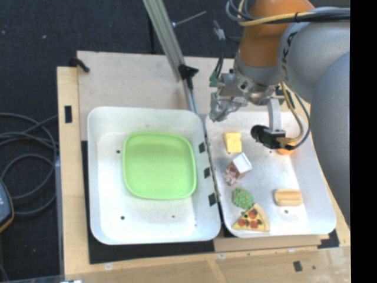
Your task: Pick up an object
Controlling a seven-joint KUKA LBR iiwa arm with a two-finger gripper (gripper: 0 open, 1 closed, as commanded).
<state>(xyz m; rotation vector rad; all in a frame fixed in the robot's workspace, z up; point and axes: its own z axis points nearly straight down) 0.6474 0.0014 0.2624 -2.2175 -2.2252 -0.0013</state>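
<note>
Yellow block [232, 141], the likeliest thing to pick up, lies flat at about 11 o'clock in the right bin [312, 175], close to the wall it shares with the left bin [106, 217]. The tool [222, 107] hangs over the bin's far left corner, just beyond the block toward 11 o'clock, and carries nothing; whether its jaws stand apart or together cannot be told from this angle. The step in hand is judged to be the approach before a grasp. To do it well, the tool should shift toward 5 o'clock until it is centred over the block, square its jaws to the block's flat sides, and descend straight, keeping clear of the dividing wall. A small white box with a red end [238, 168] lies just beside the block toward 6 o'clock; a jaw on that side could nudge it. Farther toward 6 o'clock are a green bumpy piece [241, 197] and a pizza slice [252, 219]; a tan roll [287, 197] lies well apart at 4 o'clock. A green plate [159, 165] sits in the left bin. Both bins rest on the surface [118, 75].
</note>
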